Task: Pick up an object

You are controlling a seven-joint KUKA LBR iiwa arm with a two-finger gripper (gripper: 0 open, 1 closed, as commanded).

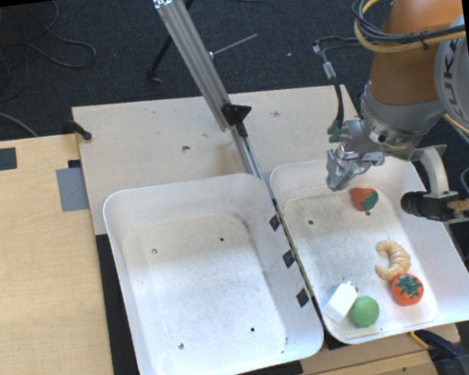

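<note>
Red strawberry (363,199), green-capped, in right bin (458,302); hand (340,178) beside it, grip unclear.

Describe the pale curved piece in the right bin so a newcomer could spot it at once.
Start at the right bin, the one under the arm. Along its near right side, three items cluster: a green ball, a red tomato-like toy, and just above that, the croissant-shaped piece. It alone is tan, ridged and crescent-shaped; its neighbours are round and brightly coloured.
</note>
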